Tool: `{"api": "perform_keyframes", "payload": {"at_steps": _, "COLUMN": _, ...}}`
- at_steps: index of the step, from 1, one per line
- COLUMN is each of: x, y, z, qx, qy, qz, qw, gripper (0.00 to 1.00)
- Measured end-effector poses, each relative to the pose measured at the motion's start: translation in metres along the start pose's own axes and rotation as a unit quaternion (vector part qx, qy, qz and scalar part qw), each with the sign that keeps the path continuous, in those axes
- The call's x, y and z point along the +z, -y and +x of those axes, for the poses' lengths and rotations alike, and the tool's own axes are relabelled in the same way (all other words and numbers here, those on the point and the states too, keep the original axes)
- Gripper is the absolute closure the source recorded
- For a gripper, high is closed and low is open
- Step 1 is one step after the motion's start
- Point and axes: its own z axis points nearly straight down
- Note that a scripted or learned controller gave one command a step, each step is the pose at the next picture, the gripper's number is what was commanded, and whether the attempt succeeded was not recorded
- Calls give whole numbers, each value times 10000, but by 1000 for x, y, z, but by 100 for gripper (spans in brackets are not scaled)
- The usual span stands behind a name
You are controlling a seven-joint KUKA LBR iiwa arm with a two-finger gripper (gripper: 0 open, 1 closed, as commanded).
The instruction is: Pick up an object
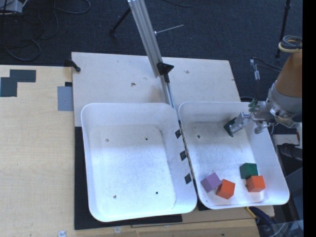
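Four small blocks lie at the near end of the right bin point(217, 115): a purple one point(211, 181), an orange one point(225, 188) touching it, a dark green one point(248, 170), and a red-orange one point(255, 183) just in front of the green. My gripper point(258, 124) hangs over the bin's far right edge, well behind the blocks and apart from all of them. Nothing shows in its grasp.
The left bin point(98, 113) sits beside the right one, with a divider carrying black clips point(182, 154) between them. A slanted aluminium rail point(148, 38) rises behind the bins. The arm point(289, 85) enters from the right.
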Motion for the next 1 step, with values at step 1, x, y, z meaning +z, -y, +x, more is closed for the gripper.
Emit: {"api": "perform_keyframes", "payload": {"at_steps": 1, "x": 76, "y": -53, "z": -6, "qx": 22, "qy": 6, "qz": -19, "qw": 10000, "gripper": 0}}
